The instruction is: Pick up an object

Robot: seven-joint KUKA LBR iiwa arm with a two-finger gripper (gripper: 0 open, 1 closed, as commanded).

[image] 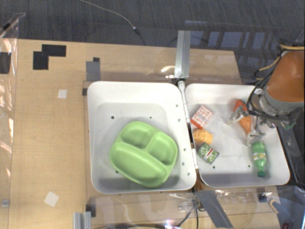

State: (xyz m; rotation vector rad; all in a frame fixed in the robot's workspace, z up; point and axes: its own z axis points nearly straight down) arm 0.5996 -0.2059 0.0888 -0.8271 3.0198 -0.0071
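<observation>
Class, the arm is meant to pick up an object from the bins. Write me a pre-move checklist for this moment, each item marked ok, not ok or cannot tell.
1. Objects available in right bin: green bottle, orange piece, red-and-white box, yellow item, green packet. Ok.
2. Claw over right bin, between orange piece and bottle. Ok.
3. Whether the claw has a grip on anything: cannot tell.
4. Bottle lying flat, apart from other items. Ok.
5. Green divided tray sits in left bin, away from the arm. Ok.
</observation>
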